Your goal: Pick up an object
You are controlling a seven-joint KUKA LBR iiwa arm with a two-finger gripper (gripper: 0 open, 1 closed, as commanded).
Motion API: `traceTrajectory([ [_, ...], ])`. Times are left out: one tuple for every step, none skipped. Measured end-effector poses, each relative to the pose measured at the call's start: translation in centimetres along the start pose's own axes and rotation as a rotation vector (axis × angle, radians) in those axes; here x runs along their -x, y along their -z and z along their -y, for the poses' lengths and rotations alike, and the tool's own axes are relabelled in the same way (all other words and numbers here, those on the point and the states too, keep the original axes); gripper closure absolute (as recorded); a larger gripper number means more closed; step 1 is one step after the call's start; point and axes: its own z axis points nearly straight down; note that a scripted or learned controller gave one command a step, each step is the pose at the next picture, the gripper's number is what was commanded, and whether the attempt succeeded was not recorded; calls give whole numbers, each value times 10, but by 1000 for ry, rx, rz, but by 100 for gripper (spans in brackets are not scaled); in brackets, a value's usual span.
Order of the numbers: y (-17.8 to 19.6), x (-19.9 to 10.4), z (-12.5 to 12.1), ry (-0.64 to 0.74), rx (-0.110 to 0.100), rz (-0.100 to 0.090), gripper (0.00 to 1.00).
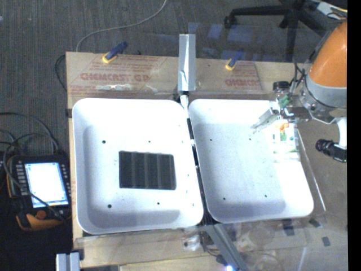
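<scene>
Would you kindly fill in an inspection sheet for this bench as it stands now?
Surface: two white bins side by side, left bin and right bin, on a board with clamps.
Job's things: a dark ribbed rectangular object lies flat in the left bin; small orange and green bits at the right bin's right wall.
Clutter: nothing seen in the bins beyond that.
Grippers: pincer above the right bin's upper right; finger state unclear.
Cables: a thin cable on the floor behind the bench.
Surroundings: handheld screen at left; chair base at top.

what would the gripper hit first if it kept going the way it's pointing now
The gripper points down and left over the right bin, so it would probably meet that bin's bare white floor first; depth is hard to judge from this slanted view.
</scene>
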Motion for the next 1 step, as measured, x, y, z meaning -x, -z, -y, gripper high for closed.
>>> traceTrajectory([
  [-1, 33, -26, 25, 2, 0, 0],
])
